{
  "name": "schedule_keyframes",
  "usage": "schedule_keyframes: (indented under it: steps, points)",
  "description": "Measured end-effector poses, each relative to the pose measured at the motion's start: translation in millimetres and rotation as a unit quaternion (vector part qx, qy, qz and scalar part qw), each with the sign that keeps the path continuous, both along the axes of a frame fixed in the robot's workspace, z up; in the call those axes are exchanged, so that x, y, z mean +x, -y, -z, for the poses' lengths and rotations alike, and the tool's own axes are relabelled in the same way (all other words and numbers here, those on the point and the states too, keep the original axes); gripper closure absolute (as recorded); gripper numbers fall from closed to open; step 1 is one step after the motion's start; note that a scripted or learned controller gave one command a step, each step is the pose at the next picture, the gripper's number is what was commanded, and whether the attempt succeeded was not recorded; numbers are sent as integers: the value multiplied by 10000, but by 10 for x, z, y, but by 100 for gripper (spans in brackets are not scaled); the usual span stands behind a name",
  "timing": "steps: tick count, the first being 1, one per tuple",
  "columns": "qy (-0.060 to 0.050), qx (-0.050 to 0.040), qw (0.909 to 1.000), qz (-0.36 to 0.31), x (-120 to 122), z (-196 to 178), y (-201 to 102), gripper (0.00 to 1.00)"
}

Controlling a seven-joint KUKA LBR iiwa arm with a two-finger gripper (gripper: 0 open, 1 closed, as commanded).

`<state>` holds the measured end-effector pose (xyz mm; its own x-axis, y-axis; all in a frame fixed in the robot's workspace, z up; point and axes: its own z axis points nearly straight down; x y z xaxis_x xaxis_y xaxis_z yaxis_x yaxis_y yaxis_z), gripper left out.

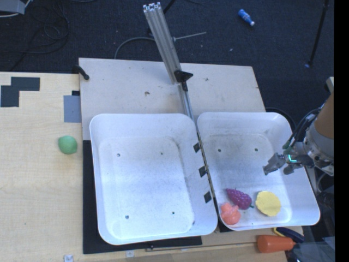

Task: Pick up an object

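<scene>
Three small objects lie along the near edge of the right bin [248, 127]: a knobbly purple grape cluster [239, 197], a flat round yellow piece [268, 203] just to its right, and a lumpy orange-pink piece [230, 214] at the near left corner, touching the grapes. The gripper [278, 166] hovers above the bin's right half, beyond the yellow piece and apart from all three; whether its dark fingers are spread or closed cannot be told, and nothing is seen between them. The arm enters from the right over the bin's rim. The left bin [106, 130] is smooth white plastic with rounded corners. A green ball [67, 144] rests on the pale wooden bench [32, 201]; an orange object [275, 243] lies below the right bin.
</scene>
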<state>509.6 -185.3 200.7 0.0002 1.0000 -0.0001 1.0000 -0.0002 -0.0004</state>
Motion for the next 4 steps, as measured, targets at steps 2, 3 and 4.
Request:
schedule_keyframes:
  steps: [2,3,4]
  points:
    - [-27,8,10000,-3,-20,631,6,0]
    - [0,0,10000,-3,-18,1100,4,0]
    - [16,-3,10000,7,-12,978,14,100]
